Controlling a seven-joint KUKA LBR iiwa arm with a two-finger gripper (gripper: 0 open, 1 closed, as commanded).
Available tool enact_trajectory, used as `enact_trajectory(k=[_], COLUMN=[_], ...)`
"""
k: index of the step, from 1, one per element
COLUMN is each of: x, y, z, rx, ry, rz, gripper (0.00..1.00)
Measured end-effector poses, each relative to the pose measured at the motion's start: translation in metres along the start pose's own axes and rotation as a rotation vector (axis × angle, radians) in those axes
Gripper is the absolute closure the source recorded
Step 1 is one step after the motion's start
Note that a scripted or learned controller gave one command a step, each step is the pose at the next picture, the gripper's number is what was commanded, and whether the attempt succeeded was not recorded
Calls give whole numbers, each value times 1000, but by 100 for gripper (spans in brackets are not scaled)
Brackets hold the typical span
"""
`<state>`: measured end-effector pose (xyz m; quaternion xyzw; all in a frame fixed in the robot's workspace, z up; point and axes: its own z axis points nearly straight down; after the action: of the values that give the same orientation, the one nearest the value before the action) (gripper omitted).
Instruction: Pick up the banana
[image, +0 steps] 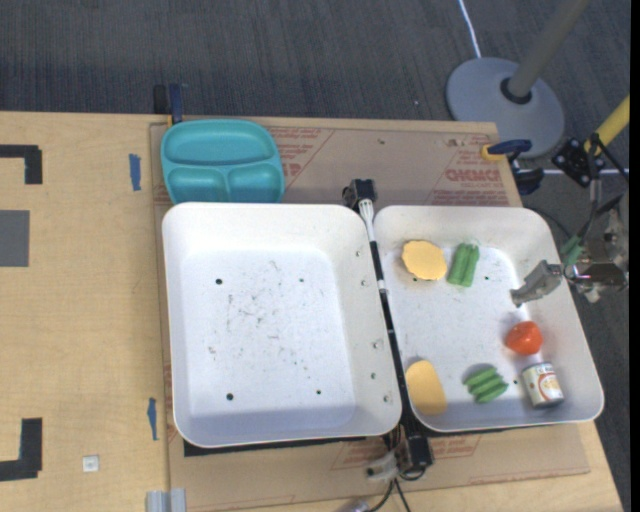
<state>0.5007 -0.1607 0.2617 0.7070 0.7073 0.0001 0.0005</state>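
While the banana (425, 386) lay untouched on the floor of the right bin (575, 340), nothing of the pick looked done. I took it to be the longish yellow piece at that bin's near-left corner, close to the wall shared with the left bin (175, 330). That reading was a judgement, since a second yellow piece sat farther back. Just beside the banana to the right lay a small green item (486, 384), and beyond that, near the bin's near-right corner, a little can (541, 384) stood. A red tomato (523, 338) rested a bit farther in, close to the right wall.

Farther back again, the gripper (538, 284) hung over the right side of the same bin, above and just behind the tomato and well apart from the banana. It carried nothing that could be seen, and whether it was open or closed could not be told from this slant. The arm came in low from the right edge, with its wrist tilted toward the bin's middle.

Reaching, descending, closing and lifting all seemed left to do.

At the far end of the bin sat the rounder yellow piece (424, 261) with a green stalk-like item (462, 265) just beside it. A teal tray (222, 160) lay beyond the left bin.
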Motion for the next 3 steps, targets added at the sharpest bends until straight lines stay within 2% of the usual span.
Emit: enact_trajectory(k=[1, 2, 3], x=[44, 43, 69], y=[-14, -12, -21], z=[122, 112, 176], rx=[4, -1, 1], ry=[1, 0, 2], rz=[108, 109, 120], gripper=[0, 100, 100])
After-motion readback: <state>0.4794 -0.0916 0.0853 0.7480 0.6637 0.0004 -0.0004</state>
